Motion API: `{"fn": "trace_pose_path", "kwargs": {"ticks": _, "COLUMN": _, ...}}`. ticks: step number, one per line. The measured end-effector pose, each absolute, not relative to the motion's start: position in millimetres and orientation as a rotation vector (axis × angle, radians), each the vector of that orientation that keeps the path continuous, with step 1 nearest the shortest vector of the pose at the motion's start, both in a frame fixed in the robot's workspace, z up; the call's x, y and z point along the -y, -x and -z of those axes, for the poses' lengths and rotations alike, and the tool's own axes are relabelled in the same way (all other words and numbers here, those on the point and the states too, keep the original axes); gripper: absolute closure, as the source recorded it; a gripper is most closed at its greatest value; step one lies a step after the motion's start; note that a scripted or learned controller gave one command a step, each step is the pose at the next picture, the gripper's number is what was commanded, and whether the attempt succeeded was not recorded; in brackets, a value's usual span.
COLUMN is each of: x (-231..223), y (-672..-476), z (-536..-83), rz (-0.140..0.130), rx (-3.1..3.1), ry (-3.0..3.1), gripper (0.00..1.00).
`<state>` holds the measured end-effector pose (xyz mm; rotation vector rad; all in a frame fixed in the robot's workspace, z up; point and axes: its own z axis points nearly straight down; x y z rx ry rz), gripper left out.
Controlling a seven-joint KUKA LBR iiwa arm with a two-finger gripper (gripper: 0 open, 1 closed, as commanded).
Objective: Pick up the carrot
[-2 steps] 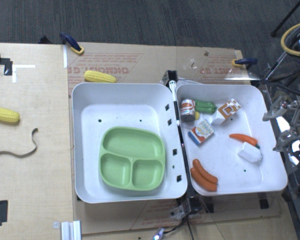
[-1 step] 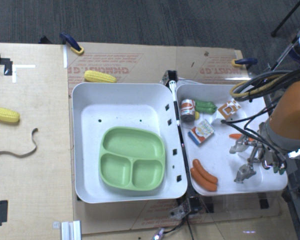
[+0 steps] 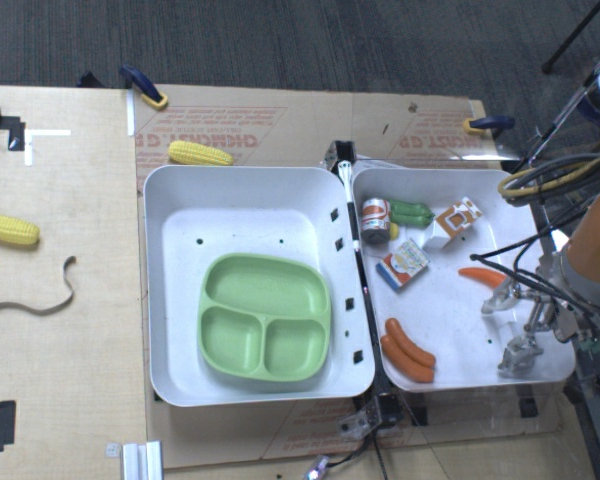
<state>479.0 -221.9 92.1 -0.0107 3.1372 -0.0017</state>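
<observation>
The carrot (image 3: 481,276) is a small, smooth orange taper lying flat on the glossy white floor of the right bin (image 3: 450,373), toward that bin's right side, its thin end pointing left. Just beside it to the right, the gripper (image 3: 521,330) hangs low over the bin — a cluster of bare metal parts and thin black cables, its tip near the bin's lower right corner. The fingers are lost in that tangle, and whether they are spread or pressed together cannot be told; nothing is seen between them. The carrot lies apart from the tip, up and to the left of it. Around it the bin holds other toy foods: a pair of rounded orange-red sausages (image 3: 408,351) near the lower left, a flat printed card packet (image 3: 404,263) in blue and white, a small cylindrical can (image 3: 376,219) with a shiny top, a lumpy green pepper (image 3: 411,212) and a little orange-and-white carton (image 3: 457,219) along the far wall. None of them touches the carrot. The left bin (image 3: 170,268) is the same shallow rounded plastic and carries a pale green plate (image 3: 265,316) moulded into three compartments. Outside the bins, on the cardboard and wood bench (image 3: 60,368), lie two knobbly yellow corn cobs (image 3: 199,153) — one behind the left bin, one far left — and a curled grey strip (image 3: 35,301).
</observation>
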Motion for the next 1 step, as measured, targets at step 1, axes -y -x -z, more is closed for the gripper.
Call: {"fn": "trace_pose_path", "kwargs": {"ticks": 1, "x": 220.6, "y": -481.8, "z": -102.2, "rz": 0.005, "rx": -3.132, "ry": 0.019, "gripper": 1.0}}
